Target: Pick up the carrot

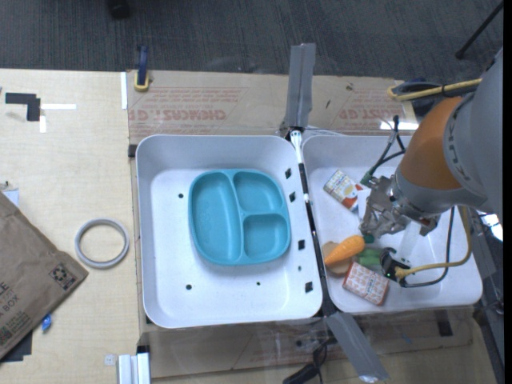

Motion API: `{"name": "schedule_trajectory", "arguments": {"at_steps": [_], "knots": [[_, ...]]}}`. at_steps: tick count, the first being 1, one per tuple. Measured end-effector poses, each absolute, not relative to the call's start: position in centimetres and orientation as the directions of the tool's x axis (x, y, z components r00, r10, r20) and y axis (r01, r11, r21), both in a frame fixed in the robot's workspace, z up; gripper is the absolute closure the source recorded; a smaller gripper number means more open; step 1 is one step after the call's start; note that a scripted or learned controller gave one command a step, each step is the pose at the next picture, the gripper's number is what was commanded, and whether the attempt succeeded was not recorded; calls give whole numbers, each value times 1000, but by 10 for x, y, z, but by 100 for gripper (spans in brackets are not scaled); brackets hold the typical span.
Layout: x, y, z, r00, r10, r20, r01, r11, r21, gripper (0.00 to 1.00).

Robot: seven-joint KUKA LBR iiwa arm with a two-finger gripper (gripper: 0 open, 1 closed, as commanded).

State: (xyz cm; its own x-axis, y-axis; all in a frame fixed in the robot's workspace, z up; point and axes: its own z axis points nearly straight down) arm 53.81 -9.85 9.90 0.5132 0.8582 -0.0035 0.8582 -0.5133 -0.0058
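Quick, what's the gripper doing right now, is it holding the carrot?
Gripper: cannot be told whether open or closed. It sits just above and right of the carrot in the right bin; no hold is visible.

Grey arm (478, 146), orange band, black cables

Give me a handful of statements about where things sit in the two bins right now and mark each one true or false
1. The carrot lies in the right bin. True.
2. The blue divided plate sits in the right bin. False: it sits in the left bin.
3. The carrot rests on the blue plate. False: it lies on the right bin's floor near its left wall, apart from the plate.
4. The gripper is over the right bin, close to the carrot's green end. True.
5. A roll of tape lies inside the left bin. False: it lies on the bench, outside the bins on the view's left.
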Motion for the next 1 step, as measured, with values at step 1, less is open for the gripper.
{"name": "schedule_trajectory", "arguments": {"at_steps": [1], "knots": [[538,-98,99,513,858,-3,858,-513,-6,0]]}}
